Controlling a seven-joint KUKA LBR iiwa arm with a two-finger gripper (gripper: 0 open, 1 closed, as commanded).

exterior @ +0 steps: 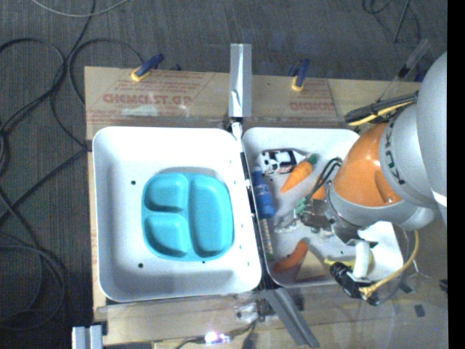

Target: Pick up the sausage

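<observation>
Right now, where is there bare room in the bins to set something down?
Left bin: bare white floor rings the blue tray, widest along its left side. The tray's three compartments hold nothing. Right bin: crowded, with the carrot, blue object and reddish sausage packed beside the arm.

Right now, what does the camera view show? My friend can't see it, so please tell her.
A grey and orange robot arm reaches down into the right white bin, which holds a reddish-brown sausage, a carrot and a blue tube. The left white bin holds a blue plate with sections.
</observation>
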